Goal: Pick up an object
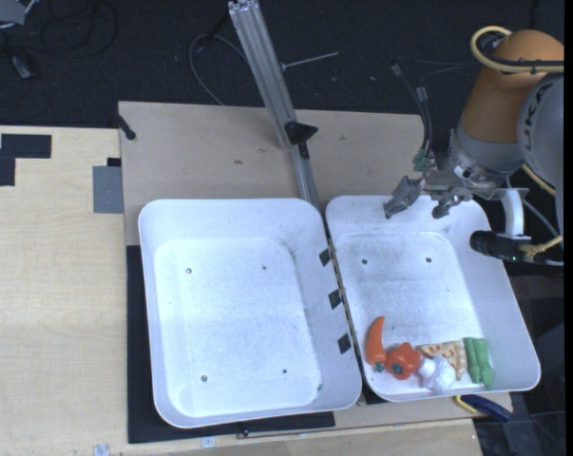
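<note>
Two white bins on the counter. Gripper (425,198) hangs over the right bin's (400,255) far edge, jaws spread wide, holding nothing. Toys (429,357) crowd its near edge, well apart. Risk: a pinch into that tight cluster may slip off.

The bench (210,150) is a tan board occupying the centre of the frame. Two shallow white bins rest directly on it, side by side: the left bin (162,255) at lower centre, the right bin (500,293) at lower right. A black mat (136,350) shows beneath the left bin's edge.
</note>
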You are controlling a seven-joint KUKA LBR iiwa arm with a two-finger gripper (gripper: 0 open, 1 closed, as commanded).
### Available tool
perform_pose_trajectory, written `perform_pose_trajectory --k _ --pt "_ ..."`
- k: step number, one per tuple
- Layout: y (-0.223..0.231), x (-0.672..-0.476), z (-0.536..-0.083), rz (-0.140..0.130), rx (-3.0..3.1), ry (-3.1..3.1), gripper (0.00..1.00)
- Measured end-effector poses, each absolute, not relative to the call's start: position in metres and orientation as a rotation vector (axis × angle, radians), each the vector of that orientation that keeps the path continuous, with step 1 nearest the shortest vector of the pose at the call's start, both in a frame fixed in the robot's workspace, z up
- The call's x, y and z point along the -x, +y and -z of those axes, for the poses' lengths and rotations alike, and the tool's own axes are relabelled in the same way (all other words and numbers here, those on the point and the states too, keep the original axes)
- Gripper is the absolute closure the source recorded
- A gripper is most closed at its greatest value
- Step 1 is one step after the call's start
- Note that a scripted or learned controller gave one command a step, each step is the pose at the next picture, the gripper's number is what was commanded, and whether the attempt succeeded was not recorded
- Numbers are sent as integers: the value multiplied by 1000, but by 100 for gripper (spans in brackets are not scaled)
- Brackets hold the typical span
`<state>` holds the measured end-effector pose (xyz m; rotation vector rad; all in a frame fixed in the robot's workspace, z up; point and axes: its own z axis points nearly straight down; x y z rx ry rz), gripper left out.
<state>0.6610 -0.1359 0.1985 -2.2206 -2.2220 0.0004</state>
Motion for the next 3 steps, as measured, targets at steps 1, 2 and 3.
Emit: perform_pose_trajectory --k 1,2,3 --pt "-95 -616 -244 5 2222 -2226 0" --pt "-98 -610 -228 -2 2199 -2243 0" --pt "-19 -586 -185 -3 2213 -2224 0"
